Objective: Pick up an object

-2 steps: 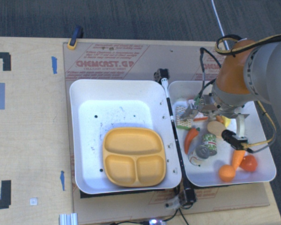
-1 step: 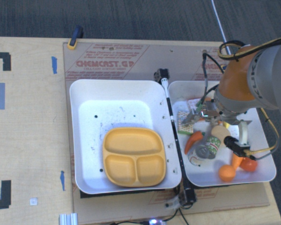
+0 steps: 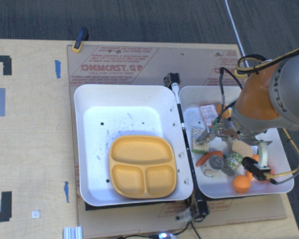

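Camera view: my end effector (image 3: 220, 128) sits low in the right bin (image 3: 284, 187); its opening I cannot tell. Clutter crowds it: orange ball (image 3: 242, 183) below-right, paper packet (image 3: 208, 113) just above. Left, beyond the rim, a smooth yellow three-compartment tray (image 3: 142, 166) occupies the left bin (image 3: 89, 133).

Bench (image 3: 30, 133) carries a printed board (image 3: 139, 63) with two white bins side by side, left bin (image 3: 84, 133), right bin (image 3: 284, 183), plus blue tape (image 3: 58, 68).
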Robot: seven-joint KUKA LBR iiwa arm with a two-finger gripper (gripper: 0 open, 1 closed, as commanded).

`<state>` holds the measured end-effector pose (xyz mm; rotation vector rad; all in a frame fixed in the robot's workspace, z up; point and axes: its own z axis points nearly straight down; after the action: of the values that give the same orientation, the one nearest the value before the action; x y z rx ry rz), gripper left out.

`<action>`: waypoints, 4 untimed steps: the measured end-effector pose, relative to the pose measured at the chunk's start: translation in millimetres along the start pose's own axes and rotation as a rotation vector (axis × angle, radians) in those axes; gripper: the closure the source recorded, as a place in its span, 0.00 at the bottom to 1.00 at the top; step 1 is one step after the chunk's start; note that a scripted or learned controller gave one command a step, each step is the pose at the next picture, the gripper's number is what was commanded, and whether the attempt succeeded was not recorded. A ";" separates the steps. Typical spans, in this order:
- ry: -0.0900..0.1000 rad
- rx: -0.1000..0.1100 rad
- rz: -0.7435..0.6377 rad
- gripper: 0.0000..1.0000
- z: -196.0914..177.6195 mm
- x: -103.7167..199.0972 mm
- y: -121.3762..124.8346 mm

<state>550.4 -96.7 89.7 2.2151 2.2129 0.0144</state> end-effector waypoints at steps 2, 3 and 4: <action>-0.001 0.007 -0.001 0.00 1.3 2.4 31.7; 0.000 0.001 0.000 0.00 0.2 -1.5 -6.2; 0.000 0.008 -0.001 0.00 1.0 0.4 8.7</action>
<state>559.1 -96.3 88.9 2.2182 2.2179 0.0062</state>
